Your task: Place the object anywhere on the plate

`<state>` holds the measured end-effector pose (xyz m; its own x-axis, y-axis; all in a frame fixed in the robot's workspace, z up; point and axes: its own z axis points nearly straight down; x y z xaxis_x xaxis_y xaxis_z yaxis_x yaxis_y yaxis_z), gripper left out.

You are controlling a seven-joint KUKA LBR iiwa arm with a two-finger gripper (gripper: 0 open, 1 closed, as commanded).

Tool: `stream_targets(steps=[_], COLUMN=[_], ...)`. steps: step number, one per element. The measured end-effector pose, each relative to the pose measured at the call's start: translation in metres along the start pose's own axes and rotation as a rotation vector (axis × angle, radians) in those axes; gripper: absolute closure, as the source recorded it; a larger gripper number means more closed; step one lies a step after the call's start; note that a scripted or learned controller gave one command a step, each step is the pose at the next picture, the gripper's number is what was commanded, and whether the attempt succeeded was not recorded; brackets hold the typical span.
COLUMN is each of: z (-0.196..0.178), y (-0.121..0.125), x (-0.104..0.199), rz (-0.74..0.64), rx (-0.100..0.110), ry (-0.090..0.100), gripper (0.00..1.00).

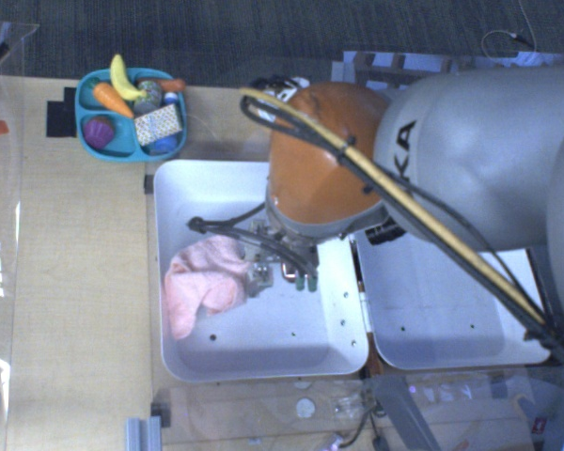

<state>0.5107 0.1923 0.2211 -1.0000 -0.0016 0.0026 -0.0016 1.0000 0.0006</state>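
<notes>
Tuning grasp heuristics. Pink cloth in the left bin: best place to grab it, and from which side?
Take the pink cloth at its raised, bunched upper right fold, coming straight down from above. It lies crumpled and mostly flat on the left bin floor, so only puckered folds offer purchase.

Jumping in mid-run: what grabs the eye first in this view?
The big grey arm with its orange band sweeps in from the right and covers much of the scene. Its gripper is over the left bin, right beside a crumpled pink cloth. At upper left, a blue divided plate holds toy food, including a banana.
</notes>
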Motion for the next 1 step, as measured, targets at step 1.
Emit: stream_targets(steps=[1], z=[-0.0002], y=[-0.0001], x=[-0.0003], rz=[0.000], rx=[0.000], ry=[-0.001], gripper=[0.00])
